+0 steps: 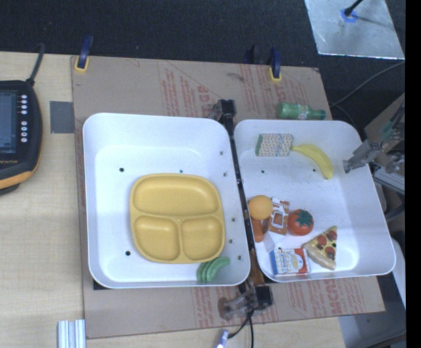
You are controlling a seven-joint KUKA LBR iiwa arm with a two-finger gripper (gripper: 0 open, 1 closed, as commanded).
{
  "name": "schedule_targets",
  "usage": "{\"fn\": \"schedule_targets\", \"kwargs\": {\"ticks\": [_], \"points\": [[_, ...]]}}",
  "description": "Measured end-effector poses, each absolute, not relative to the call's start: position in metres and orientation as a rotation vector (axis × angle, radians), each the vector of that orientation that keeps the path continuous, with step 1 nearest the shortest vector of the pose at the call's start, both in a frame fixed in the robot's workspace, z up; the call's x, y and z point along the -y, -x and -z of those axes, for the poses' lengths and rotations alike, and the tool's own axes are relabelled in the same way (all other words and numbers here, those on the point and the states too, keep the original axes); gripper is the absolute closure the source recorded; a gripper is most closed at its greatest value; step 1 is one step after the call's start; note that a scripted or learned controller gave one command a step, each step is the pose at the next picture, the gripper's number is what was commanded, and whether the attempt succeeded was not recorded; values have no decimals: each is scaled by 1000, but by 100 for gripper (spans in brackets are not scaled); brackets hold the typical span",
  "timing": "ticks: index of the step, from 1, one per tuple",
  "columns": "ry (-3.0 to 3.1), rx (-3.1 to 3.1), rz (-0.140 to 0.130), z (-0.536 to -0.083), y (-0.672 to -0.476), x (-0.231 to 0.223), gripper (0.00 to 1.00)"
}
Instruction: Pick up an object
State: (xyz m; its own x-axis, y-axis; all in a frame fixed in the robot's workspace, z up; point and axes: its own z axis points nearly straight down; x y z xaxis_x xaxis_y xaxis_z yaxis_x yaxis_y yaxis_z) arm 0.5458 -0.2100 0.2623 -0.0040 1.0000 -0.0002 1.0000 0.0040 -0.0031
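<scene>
Currently the task stands at its opening step: approach, with nothing yet grasped. The hand point(356, 162) sits at the right edge of the right bin point(356, 263), over its rim, well apart from most of the candidate objects. Whether it is wide or narrow cannot be told; it is small and partly cut off at the frame's edge.

Candidates lie in the right bin: a banana point(314, 158) nearest the hand, a patterned box point(274, 144) beside it, and toward the near side an orange point(260, 207), a tomato point(300, 221), a pizza slice point(324, 247) and a small carton point(289, 261). The left bin point(109, 194) holds a yellow divided tray point(176, 217) and a green pod point(213, 269) at its near edge.

Judgement: the next move calls for travel inward over one chosen object, then a descent. The banana lies isolated, so it offers the cleanest grasp; the near cluster is crowded and risks a mis-pick.

Only the wrist end of the arm is visible, entering low from the right.
</scene>
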Motion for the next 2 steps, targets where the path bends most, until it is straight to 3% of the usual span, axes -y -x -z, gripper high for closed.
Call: {"fn": "schedule_targets", "kwargs": {"ticks": [1,2], "points": [[2214,2226,-4,-225,-649,145,0],[2217,2222,-7,-179,-637,213,0]]}}
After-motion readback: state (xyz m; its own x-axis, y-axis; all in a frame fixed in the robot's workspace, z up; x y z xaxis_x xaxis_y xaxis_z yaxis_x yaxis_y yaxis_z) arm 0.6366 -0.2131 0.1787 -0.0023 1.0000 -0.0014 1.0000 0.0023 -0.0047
